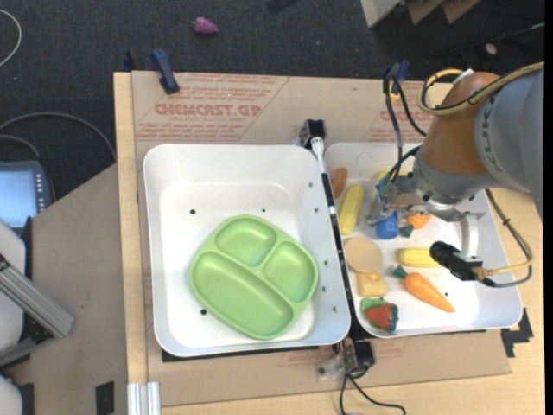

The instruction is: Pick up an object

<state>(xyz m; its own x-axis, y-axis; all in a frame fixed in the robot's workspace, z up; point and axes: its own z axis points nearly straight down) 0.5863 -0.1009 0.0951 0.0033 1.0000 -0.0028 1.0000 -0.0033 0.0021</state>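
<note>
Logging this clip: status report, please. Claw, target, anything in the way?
Claw low in right bin, over blue piece; grip unconfirmed. Corn and orange bit crowd it. Green tray in left bin.

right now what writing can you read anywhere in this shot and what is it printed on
"CHEMCAST G P": large red lettering on the brown protective sheet covering the bench board, above the left bin; the last letters are partly unclear.
Smaller red lines above and below it: too small to read.
Red print on the same sheet above the right bin, partly hidden by cables: blurred, not readable.
No text on the green divided plate or the toy foods.
</note>
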